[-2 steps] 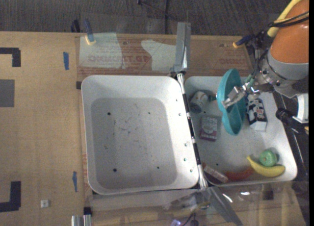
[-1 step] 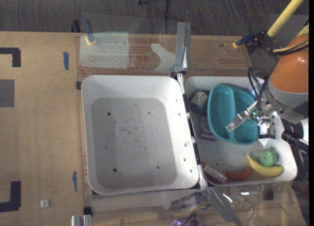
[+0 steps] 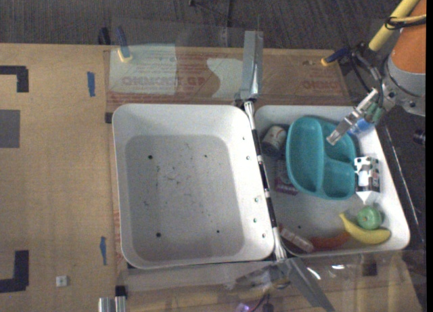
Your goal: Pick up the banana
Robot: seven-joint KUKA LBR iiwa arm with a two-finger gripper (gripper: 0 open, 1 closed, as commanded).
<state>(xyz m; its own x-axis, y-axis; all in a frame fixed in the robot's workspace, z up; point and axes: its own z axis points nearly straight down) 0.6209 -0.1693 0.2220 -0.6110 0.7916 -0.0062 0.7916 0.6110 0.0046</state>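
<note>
Jaws point(image 3: 346, 128) over right bin's point(image 3: 399, 199) upper right, above rim of teal dish point(image 3: 318, 158); open or closed, cannot tell. Nothing seen between them. Banana point(image 3: 369, 233) well apart, in same bin's near right corner, against wall, green round thing point(image 3: 369, 218) touching it. Can point(image 3: 273, 139) beside divider. Left bin point(image 3: 135, 128) on tabletop point(image 3: 54, 168) offers open floor.

You see a yellow banana point(image 3: 369, 233) at the near right, a pale green round fruit point(image 3: 369, 217) against it and a red-orange strip point(image 3: 329, 241) to its left. The divided dish point(image 3: 318, 158) is teal. Both bins, left point(image 3: 135, 124) and right point(image 3: 392, 199), are white, the left one's floor speckled dark. The bench point(image 3: 54, 182) is tan with blue tape strips point(image 3: 90, 84) and black corner marks point(image 3: 16, 78).
</note>
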